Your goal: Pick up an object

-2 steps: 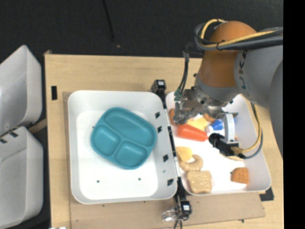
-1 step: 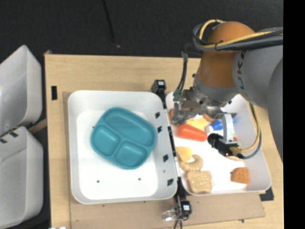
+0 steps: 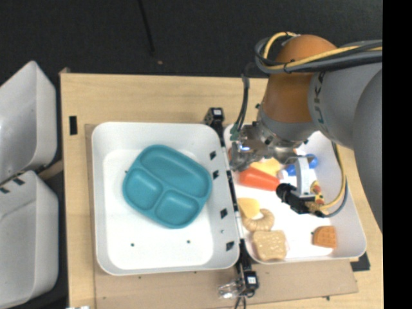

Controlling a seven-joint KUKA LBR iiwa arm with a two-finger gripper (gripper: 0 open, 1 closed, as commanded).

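Observation:
The right bin point(image 3: 351, 227) holds several toy foods: an orange carrot-like piece point(image 3: 259, 178), a yellow piece point(image 3: 248, 206), a tan curled piece point(image 3: 260, 221), a toast slice point(image 3: 269, 244), an orange-brown piece point(image 3: 325, 237) and a blue and white item point(image 3: 302, 167). My gripper point(image 3: 247, 152) hangs over the bin's far left corner, just above the carrot piece. The wrist body hides its fingers. A black part with cables point(image 3: 295, 198) juts out beside the carrot.
The left bin point(image 3: 109, 237) holds a teal divided plate point(image 3: 168, 185). The arm's orange band point(image 3: 298, 85) and grey link point(image 3: 360, 95) cover the right bin's far side. White objects point(image 3: 22, 166) sit off the bench at left.

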